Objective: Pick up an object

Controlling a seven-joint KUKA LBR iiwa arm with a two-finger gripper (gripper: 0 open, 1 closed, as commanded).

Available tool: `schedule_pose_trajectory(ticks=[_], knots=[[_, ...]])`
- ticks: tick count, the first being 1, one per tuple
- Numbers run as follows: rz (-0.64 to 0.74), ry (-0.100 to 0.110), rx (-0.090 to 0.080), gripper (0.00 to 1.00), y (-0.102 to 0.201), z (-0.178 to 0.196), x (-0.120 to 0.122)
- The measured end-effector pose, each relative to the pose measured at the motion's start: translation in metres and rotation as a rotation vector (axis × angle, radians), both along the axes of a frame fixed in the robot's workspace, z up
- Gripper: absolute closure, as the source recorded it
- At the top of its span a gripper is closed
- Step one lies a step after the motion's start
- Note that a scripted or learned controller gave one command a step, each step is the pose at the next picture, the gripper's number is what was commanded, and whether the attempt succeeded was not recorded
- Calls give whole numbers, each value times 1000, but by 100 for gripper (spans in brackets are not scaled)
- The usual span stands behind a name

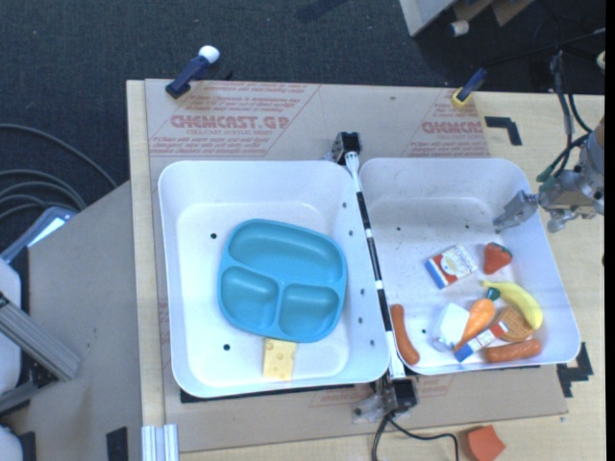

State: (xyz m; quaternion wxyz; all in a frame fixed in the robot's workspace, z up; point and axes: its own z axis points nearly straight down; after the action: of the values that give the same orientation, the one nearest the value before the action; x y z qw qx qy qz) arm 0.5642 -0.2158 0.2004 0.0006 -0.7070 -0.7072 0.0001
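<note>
My gripper (537,217) hangs over the right rim of the right bin (423,185), open, with nothing between its fingers (514,211). Just below it in that bin lie a red strawberry (497,256) and a small white, red and blue carton (452,265). Further toward the front sit a banana (516,301), an orange carrot (478,320), a white item (448,327), a brown round piece (515,326) and two sausages (404,334) (512,351). The left bin (183,257) holds a blue divided plate (282,279) and a yellow cheese wedge (280,358).
A black divider (365,229) runs between the two bins. The back half of the right bin is bare. Blue-handled clamps (192,70) (469,86) sit at the bench's back edge. An orange block (483,443) lies in front of the bench.
</note>
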Motion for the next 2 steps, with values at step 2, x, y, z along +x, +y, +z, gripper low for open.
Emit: schedule_pose_trajectory(ticks=[2], knots=[[-1,1,0,0,74,-116,-12]])
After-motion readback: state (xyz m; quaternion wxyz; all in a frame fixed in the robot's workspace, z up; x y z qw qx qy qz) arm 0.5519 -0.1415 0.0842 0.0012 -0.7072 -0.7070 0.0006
